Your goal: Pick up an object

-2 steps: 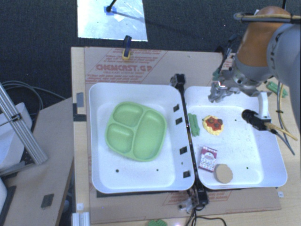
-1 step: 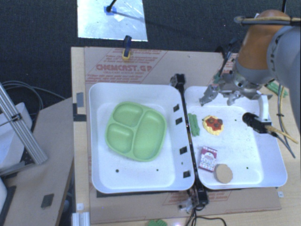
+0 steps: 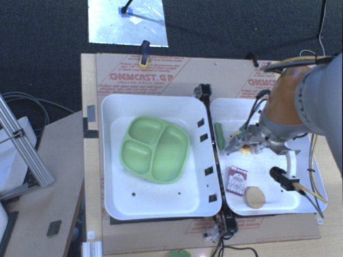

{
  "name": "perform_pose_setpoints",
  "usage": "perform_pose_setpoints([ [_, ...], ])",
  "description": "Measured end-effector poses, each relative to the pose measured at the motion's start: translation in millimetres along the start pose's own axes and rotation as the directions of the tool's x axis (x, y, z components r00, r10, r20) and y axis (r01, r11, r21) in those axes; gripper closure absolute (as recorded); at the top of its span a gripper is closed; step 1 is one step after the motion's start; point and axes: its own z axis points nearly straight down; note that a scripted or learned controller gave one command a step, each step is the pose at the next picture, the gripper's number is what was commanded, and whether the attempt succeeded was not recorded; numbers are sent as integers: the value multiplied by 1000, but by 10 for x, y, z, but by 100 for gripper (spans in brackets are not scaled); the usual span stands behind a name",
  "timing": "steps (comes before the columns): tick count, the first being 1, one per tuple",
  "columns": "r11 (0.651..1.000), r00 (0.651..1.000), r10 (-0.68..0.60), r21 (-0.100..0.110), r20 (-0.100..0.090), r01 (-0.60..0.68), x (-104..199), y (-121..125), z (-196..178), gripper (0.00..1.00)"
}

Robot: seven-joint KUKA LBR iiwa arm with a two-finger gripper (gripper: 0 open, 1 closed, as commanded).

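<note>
Grey and orange arm (image 3: 300,98) reaching in from the right, hanging low over the right white bin (image 3: 228,108). Gripper (image 3: 242,142) hovering at the bin's middle, just over something small and yellow (image 3: 245,149); finger spread too blurred to judge, so cannot tell whether wide, narrow or holding anything. Probably descending for a grasp, nothing visibly lifted yet. Lying nearby as candidates: a green stick-like piece (image 3: 219,135) against the bin's left wall, a red and white packet (image 3: 237,180) nearer the camera, a round tan piece (image 3: 254,197) just beside it. Calling next, likely, for closing squarely on one item and rising straight without snagging the bin wall. Sitting in the left white bin (image 3: 123,197): a pale green divided plate (image 3: 155,149). Resting under both bins: printed brown cardboard (image 3: 161,76) on a bench, dark carpet (image 3: 43,36) beyond, a shiny metal sheet (image 3: 127,15) at the top.
</note>
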Motion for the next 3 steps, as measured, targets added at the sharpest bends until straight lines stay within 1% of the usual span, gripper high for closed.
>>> perform_pose_setpoints([
  [1, 1000, 1000, -9, -24, 4, 9, -96, 807, -2, 0],
  [2, 1000, 1000, -5, -17, 1, 5, -256, 905, 16, 0],
  [3, 1000, 1000, -4, -19, 1, 4, -230, 677, -799, 0],
])
